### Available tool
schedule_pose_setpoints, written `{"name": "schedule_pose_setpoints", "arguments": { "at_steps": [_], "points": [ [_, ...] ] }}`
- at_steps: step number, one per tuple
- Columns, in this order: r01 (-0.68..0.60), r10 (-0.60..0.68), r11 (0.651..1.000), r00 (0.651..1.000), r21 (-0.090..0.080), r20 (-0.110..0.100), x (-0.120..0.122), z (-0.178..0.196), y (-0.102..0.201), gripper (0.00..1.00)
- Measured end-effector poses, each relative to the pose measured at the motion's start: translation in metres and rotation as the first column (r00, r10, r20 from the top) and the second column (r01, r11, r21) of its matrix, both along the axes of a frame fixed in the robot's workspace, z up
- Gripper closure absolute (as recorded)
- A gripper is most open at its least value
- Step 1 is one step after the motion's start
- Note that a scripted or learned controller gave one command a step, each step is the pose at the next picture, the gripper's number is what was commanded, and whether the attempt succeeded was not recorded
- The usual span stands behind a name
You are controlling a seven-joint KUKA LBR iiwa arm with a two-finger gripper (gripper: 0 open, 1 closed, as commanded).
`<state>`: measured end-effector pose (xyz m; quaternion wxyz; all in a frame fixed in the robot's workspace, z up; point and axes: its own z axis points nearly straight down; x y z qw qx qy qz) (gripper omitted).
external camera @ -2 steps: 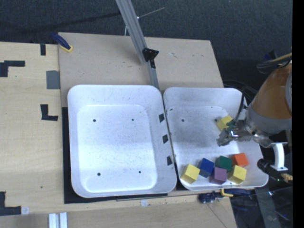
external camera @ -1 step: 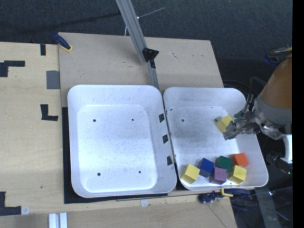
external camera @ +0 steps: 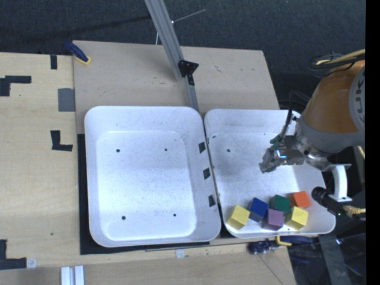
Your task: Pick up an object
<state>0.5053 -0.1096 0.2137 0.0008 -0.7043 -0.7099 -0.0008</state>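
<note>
Several small blocks lie clustered along the near edge of the right bin (external camera: 237, 123): a yellow block (external camera: 238, 217), a blue block (external camera: 258, 208), a purple block (external camera: 275, 218), a green block (external camera: 279, 203), an orange block (external camera: 301, 199) and a second yellow block (external camera: 298, 217). My gripper (external camera: 272, 161) hangs over the middle of the right bin, above and behind the blocks and apart from them. I see nothing between its fingers.
The left bin (external camera: 95, 159) sits beside the right one, with a raised rim between them. A grey metal pole (external camera: 169, 34) slants over the bench behind the bins. A blue and yellow tool (external camera: 77, 52) lies at the bench's far left.
</note>
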Motion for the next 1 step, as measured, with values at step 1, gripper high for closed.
{"name": "schedule_pose_setpoints", "arguments": {
  "at_steps": [1],
  "points": [
    [0.000, 0.000, 1.000, 1.000, 0.000, 0.000, 0.0158, 0.0109, 0.0489, 1.00]
  ]
}}
